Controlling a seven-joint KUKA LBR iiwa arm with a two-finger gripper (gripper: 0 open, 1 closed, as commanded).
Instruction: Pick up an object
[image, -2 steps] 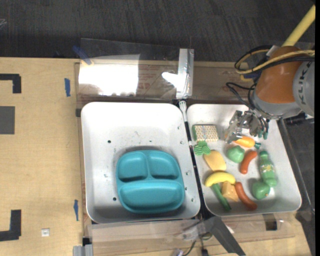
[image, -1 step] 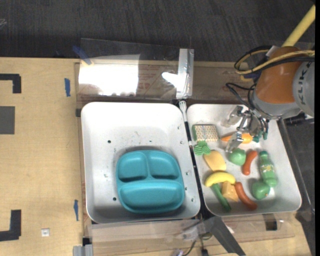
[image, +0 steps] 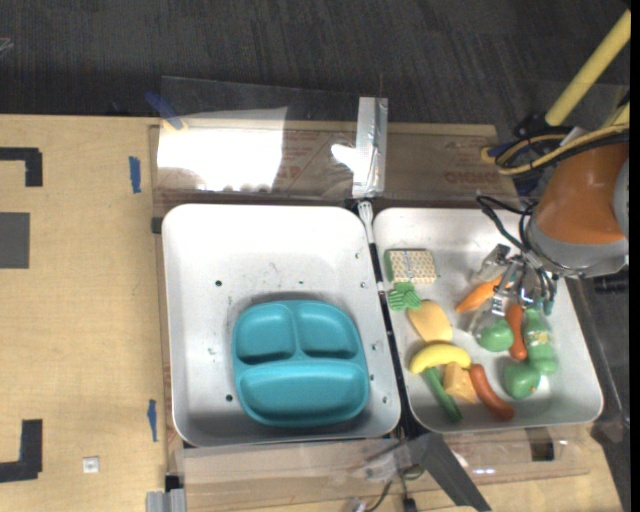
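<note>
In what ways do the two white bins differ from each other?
The left bin holds one thing, a teal divided tray; the right bin holds many small toy foods, such as a banana and a carrot. The gripper is over the right bin, while the left bin has no arm above it. Both are shallow, white and side by side.

This looks like a robotics lab test bench rather than a home or kitchen. Two shallow white bins (image: 268, 235) sit on a plywood benchtop (image: 75, 300) marked with black and blue tape; just behind the bins stands a clear plastic sheet (image: 265, 150). To the right of the bins, bundled yellow and black cables (image: 540, 150) trail beside the robot arm (image: 585, 205).
</note>
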